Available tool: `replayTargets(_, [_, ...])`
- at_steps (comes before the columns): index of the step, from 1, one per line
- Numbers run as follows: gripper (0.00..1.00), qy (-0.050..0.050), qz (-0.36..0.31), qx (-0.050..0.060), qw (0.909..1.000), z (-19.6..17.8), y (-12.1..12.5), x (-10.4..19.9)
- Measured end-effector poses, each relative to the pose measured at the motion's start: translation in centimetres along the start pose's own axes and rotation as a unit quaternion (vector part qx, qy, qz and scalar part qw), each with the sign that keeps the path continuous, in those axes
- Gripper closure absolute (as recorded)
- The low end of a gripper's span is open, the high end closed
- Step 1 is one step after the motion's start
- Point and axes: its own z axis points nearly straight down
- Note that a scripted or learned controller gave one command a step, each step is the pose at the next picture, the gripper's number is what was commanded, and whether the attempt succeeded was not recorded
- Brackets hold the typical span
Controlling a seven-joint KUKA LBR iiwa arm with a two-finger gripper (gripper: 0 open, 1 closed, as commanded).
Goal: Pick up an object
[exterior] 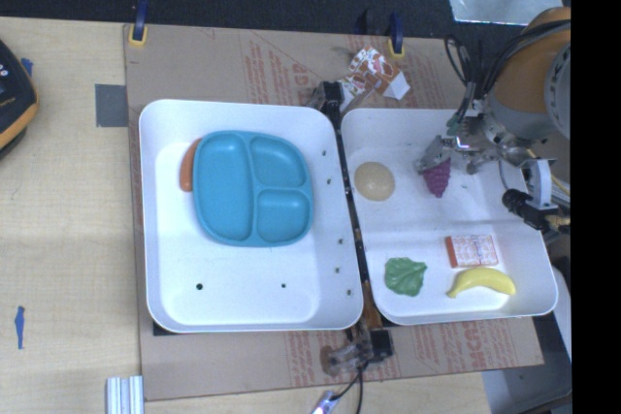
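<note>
My gripper (452,160) hangs over the back part of the right bin (524,305), with the arm coming in from the right. A small purple object like a bunch of grapes (439,179) lies right at the gripper's tip, partly covered by it. Whether it is held is unclear. Also in the right bin are a round beige bun (374,180), a green leafy piece (405,274), a yellow banana (481,282) and a red-and-white packet (472,250).
The left bin (243,301) holds a blue divided plate (253,187) with an orange item (185,168) tucked beside its left edge. A crumpled wrapper (374,73) lies behind the bins. Cables run near the arm at the right.
</note>
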Motion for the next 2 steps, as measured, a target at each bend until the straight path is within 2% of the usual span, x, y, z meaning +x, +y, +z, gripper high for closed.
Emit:
replayTargets(1, [0.00, 0.000, -0.001, 0.001, 1.0000, 0.0, -0.5, 2.1])
replayTargets(2, [1.00, 0.000, -0.002, 0.002, 1.0000, -1.0, -0.5, 2.0])
